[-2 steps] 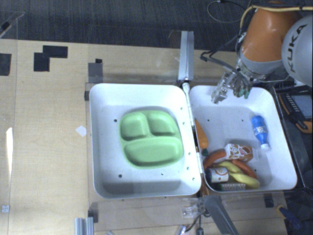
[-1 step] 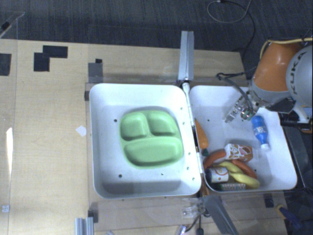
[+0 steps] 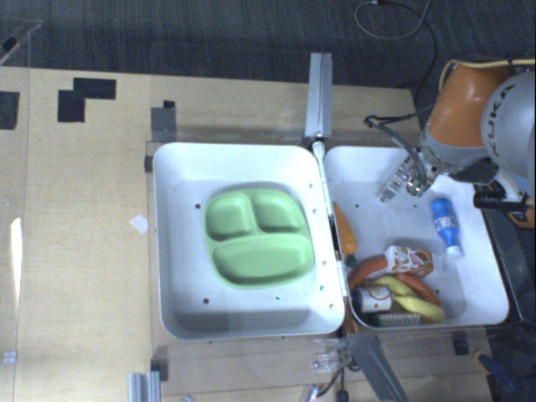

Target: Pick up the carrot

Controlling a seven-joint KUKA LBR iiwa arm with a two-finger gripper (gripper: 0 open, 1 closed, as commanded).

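Carrot (image 3: 343, 233) lies against right bin's (image 3: 494, 296) left wall, long axis along wall. Hand (image 3: 400, 183) hovers up-right of it, well apart (released, grasping nothing). Reach goes down-left.

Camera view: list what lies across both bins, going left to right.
Green divided tray in the left bin → carrot against the right bin's left wall → gripper above the bin floor → blue bottle. The pile of items at the near edge overlaps too much to order.
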